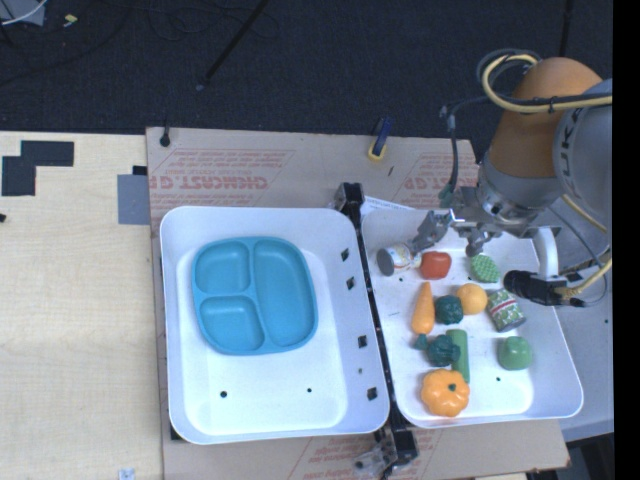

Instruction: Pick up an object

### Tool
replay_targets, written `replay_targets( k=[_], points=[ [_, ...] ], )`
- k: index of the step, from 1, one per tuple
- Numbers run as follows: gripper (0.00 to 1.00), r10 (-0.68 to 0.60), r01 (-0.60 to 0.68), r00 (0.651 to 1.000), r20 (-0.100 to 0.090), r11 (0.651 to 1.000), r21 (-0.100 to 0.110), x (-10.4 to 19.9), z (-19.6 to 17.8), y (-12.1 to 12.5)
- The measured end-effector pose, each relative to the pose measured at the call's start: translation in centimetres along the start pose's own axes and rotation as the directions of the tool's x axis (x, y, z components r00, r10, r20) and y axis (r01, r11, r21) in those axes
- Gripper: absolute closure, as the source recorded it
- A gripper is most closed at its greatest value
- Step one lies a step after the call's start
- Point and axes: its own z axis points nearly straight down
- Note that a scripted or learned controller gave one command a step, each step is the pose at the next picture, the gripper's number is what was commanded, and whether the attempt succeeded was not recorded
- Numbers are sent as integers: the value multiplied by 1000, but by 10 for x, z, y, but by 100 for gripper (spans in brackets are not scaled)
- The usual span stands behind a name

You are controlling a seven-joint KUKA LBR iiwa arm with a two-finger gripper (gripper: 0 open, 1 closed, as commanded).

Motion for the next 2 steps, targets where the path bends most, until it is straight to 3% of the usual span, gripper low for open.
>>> replay_targets(
  k=[1, 2],
  points=[
    [0, -2, 2, 1000, 2, 1000, -14, 0, -9, 3],
    [0, -1, 1, 1000, 2, 1000, -11, -7, 39, 7]
  ],
)
